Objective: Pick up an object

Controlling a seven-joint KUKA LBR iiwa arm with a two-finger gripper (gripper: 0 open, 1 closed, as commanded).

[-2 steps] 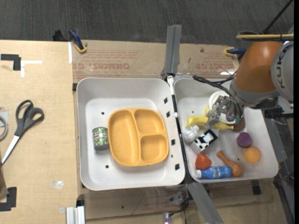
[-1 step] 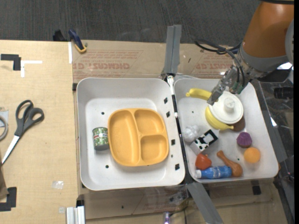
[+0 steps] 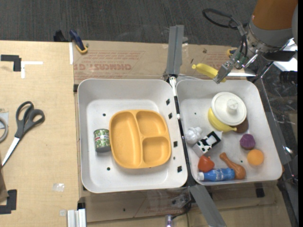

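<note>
Banana (image 3: 204,70) crosswise in pincer (image 3: 218,76)

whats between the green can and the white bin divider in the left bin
The yellow divided plate lies between them in the camera view, beside the green can and reaching almost to the left bin's right wall.

Orange-banded grey arm (image 3: 272,13), black cables (image 3: 220,17)
</note>
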